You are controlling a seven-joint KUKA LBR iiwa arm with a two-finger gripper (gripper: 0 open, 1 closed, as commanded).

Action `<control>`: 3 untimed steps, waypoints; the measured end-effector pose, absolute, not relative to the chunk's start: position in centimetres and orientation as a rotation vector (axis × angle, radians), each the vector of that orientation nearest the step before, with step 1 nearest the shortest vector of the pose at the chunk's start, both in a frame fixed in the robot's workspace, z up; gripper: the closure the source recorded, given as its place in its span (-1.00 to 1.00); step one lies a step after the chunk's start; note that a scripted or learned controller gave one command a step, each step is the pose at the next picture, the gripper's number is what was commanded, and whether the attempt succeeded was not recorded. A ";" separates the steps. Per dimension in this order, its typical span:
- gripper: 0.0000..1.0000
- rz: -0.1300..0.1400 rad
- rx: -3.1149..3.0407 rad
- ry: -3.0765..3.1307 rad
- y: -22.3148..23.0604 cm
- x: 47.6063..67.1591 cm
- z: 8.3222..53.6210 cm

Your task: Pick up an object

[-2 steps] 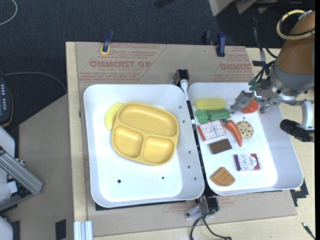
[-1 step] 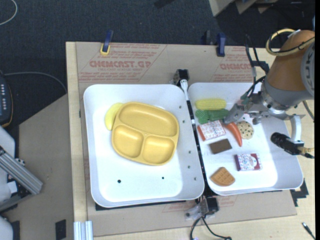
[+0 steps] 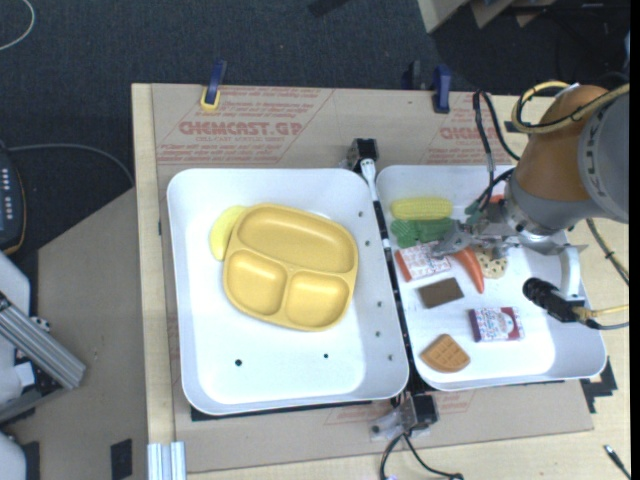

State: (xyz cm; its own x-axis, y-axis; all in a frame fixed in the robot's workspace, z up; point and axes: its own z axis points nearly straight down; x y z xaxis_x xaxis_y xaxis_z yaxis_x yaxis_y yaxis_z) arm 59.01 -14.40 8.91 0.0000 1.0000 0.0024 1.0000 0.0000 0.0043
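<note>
I see the arm [image 3: 575,163] reaching in from the right: smooth grey shell, orange band above the wrist, cables looped over it. The gripper [image 3: 478,236] sits low over the right bin [image 3: 575,353], in the middle of the toy clutter. I can't tell whether the jaws are released or clenched; the metal wrist hardware hides them, and nothing is visibly between them.

Right bin is shallow white plastic with rounded corners. Contents, back to front:
- corn cob [image 3: 421,208], yellow, bumpy, lying across the far end
- green leafy piece [image 3: 418,231], ruffled, just beside the corn
- carrot [image 3: 471,269], orange, tapered, just below the gripper
- red-and-white flat packet [image 3: 421,261], near the bin's left wall
- brown square slab [image 3: 440,293], flat and matte
- small red printed pack [image 3: 495,324], rectangular
- waffle piece [image 3: 445,353], tan, gridded texture, at the near end

Left bin [image 3: 200,298] is the same white plastic. It holds a yellow divided plate [image 3: 290,266], glossy, oval, with three compartments. A yellow rounded piece [image 3: 224,230] pokes out from under its far-left edge.

Both bins rest on brown cardboard [image 3: 300,118] with red print, held by clamps at the far edge.
</note>
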 end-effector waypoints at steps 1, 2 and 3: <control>1.00 0.015 2.215 2.215 -14.4 59.2 10.3; 1.00 0.004 2.216 2.219 -14.3 59.4 14.6; 1.00 0.006 2.215 2.219 -13.5 59.7 19.3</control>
State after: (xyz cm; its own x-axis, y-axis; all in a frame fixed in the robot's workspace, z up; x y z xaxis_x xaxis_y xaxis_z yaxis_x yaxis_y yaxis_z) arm 59.73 -13.48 19.34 -0.0019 1.0000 -0.0019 1.0000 0.0019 0.0071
